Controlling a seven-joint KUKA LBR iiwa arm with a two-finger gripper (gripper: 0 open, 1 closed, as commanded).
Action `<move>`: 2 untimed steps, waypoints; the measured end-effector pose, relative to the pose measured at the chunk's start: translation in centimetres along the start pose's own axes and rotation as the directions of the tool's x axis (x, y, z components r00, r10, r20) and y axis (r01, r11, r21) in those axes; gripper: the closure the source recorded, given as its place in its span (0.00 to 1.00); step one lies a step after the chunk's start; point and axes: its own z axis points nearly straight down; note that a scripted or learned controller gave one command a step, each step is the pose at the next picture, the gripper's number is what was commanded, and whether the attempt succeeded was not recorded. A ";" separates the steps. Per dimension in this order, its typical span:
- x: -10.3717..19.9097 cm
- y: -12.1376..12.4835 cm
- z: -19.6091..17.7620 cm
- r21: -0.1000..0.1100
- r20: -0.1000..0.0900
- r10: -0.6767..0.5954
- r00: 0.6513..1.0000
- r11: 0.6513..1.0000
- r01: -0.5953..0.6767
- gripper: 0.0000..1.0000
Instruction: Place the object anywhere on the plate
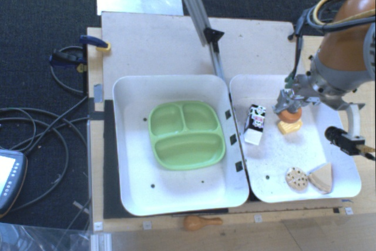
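- Camera view, slanted down on two shallow white bins side by side: left bin with the green divided plate, right bin with all the loose stuff.
- Plate flat in the middle of its bin, three compartments, nothing in any of them, so a wide-open drop target anywhere.
- Gripper low over the right bin's upper middle, right on top of an orange object sitting on or against a yellowish piece.
- Looks like toy food, hard to say exactly what.
- Probably the task's thing, given the gripper parked straight above it.
- Jaws: honestly can't tell whether spread or closed, and can't tell whether anything is actually gripped, too small and hidden by the wrist from this angle.
- Toy milk carton lying tilted near the divider between the bins, just beside the gripper's spot but apart from it.
- Toy cookie and a wedge of bread or pie down in the right bin's lower corner, touching or nearly so, well out of the way.
- Task barely begun by the look of it: object not yet out of the right bin, plate well apart across the divider.
- Carton in the travel path toward the plate, so a low carry could clip it.
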 end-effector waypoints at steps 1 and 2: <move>5.8 -2.1 0.9 0.003 0.000 -0.001 1.000 1.000 0.001 1.00; 10.6 -3.7 0.0 0.001 -0.001 -0.001 1.000 1.000 0.001 1.00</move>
